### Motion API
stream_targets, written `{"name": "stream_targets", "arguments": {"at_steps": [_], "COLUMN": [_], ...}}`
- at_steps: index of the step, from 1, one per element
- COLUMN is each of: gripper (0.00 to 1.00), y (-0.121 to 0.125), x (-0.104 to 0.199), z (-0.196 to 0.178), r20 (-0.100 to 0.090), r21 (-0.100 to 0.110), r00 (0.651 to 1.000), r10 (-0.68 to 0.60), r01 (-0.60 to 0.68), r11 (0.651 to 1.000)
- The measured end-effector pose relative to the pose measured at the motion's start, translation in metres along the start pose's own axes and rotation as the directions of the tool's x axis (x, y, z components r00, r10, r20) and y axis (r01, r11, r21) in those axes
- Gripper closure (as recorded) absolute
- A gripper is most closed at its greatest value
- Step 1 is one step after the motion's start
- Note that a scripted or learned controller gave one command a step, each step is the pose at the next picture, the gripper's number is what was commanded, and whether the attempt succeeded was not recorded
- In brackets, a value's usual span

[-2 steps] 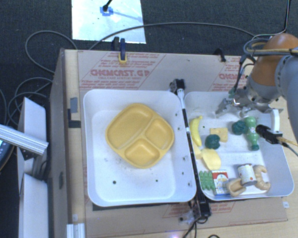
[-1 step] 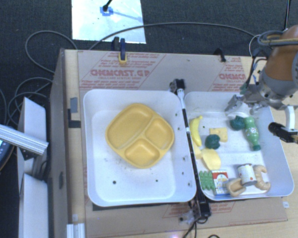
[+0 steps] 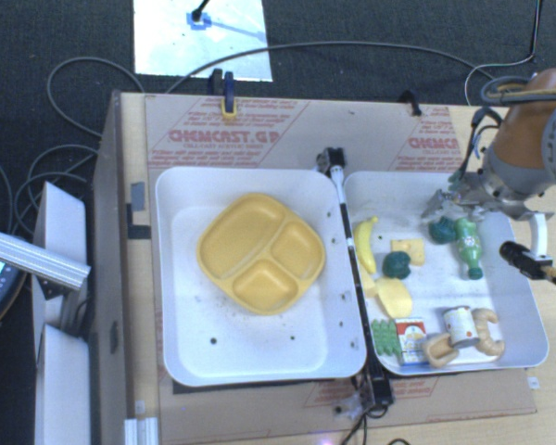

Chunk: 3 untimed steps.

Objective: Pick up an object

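From the overhead camera, the gripper (image 3: 442, 204) hangs low in the right bin (image 3: 519, 297), just above a dark teal lump (image 3: 441, 230) beside a green bottle (image 3: 468, 245). Whether its jaws are parted, I cannot tell. The lump looks small, light, rounded, probably smooth plastic; pinch across its middle.

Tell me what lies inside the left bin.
The left bin holds one yellow divided plate with three compartments, lying flat near its middle, plus a few dark specks on the floor. Whatever is beneath the plate is covered.
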State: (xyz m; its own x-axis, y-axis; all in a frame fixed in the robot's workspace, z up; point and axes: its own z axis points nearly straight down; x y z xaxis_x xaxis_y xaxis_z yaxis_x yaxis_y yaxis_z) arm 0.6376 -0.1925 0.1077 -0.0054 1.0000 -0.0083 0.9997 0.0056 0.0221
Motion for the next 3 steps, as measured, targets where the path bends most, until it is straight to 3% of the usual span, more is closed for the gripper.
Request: {"name": "stream_targets", "arguments": {"at_steps": [1, 2, 3], "gripper": [0.00, 0.00, 0.00], "y": [-0.011, -0.030, 0.031], "x": [0.014, 0.051, 0.035], "z": [0.010, 0.010, -0.053], "r20": [-0.001, -0.009, -0.007], "r21": [-0.013, 0.021, 0.017], "r00": [1.000, 1.000, 1.000], "r10": [-0.002, 0.002, 0.001], "r01": [0.002, -0.002, -0.001], "r11": [1.000, 1.000, 1.000]}}
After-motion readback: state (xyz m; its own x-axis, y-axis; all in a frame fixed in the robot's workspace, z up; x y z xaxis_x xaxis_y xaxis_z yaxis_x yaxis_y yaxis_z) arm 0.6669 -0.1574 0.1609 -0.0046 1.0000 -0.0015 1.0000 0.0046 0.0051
